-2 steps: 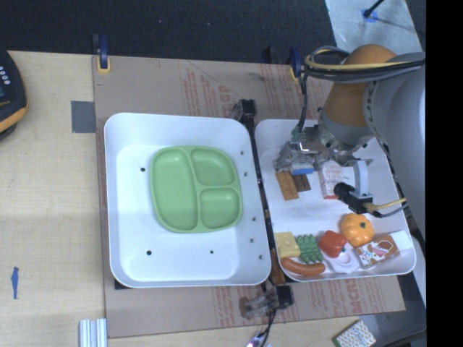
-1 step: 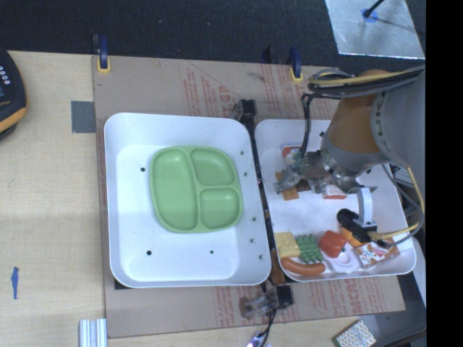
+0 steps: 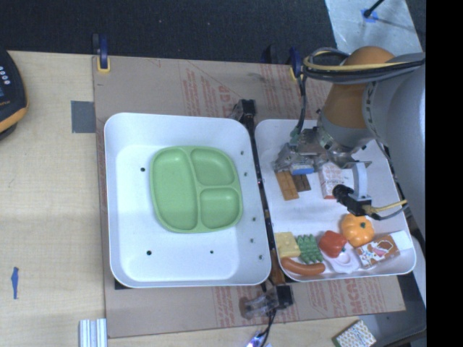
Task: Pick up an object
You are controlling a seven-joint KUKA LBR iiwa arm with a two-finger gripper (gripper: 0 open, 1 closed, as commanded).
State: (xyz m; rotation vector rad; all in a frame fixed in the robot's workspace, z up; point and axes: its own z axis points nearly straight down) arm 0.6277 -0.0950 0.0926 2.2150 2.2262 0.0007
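Camera view: robot claw (image 3: 298, 161) low in the right bin (image 3: 405, 266), over a brown block (image 3: 289, 186); its grip cannot be told. Green plate (image 3: 195, 189) fills left bin (image 3: 123, 194)

The counter (image 3: 51, 194) is pale wood-toned, covered in the middle by a brown cardboard sheet (image 3: 181, 85) with faint reddish printing, and both bins, the left bin (image 3: 123, 259) and the right bin (image 3: 405, 262), are white. The left one holds a light green divided plate (image 3: 195, 188), while the right one holds a brown ridged block (image 3: 288, 186), a yellow block (image 3: 286, 243), a green bumpy piece (image 3: 309, 248), a red piece (image 3: 332, 243), an orange pumpkin-like toy (image 3: 357, 230), a reddish-orange sausage (image 3: 304, 267) and a small red-and-white patterned packet (image 3: 377, 251). The arm (image 3: 391, 100) is grey with an orange band (image 3: 347, 103).
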